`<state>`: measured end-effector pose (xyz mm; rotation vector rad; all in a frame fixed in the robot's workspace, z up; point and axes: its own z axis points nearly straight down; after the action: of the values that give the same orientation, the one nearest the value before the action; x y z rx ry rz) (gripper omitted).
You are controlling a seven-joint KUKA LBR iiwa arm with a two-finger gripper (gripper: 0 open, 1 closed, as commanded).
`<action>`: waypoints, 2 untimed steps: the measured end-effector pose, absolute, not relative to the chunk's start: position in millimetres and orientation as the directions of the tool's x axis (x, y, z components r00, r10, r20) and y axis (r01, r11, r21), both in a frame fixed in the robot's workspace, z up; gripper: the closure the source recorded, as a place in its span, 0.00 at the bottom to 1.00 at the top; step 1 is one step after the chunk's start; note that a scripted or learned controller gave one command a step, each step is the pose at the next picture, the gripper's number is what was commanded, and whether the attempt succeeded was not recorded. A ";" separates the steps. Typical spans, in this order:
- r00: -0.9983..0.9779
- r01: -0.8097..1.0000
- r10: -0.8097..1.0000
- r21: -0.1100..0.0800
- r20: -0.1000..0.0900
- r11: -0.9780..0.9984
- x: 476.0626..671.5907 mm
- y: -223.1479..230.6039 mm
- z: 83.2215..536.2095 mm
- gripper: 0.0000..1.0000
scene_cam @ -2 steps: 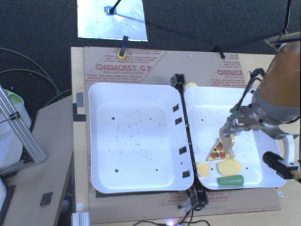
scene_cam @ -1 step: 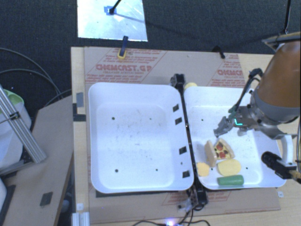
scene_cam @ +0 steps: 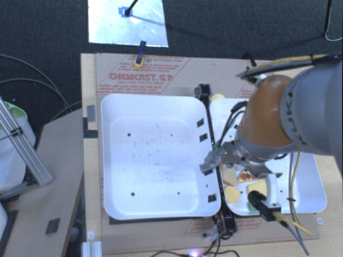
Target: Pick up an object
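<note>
Where dark carpet (scene_cam: 43,31) surrounds it, bench (scene_cam: 161,71) bears bins (scene_cam: 155,159).

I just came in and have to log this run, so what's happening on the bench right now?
A grey KUKA arm with an orange band reaches in from the right and is bent down over the right bin, near the divider between the two white bins. Its gripper sits low at that bin's left edge, above a few small objects, including a pale yellow piece. Nothing visibly sits between its fingers. The left bin lies beside it.
</note>
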<state>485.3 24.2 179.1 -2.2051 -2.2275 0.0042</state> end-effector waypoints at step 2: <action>-0.009 1.000 1.000 -0.012 0.002 0.009 480.9 130.2 139.5 0.00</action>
<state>480.9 130.2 139.5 -2.2041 -2.2245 0.0118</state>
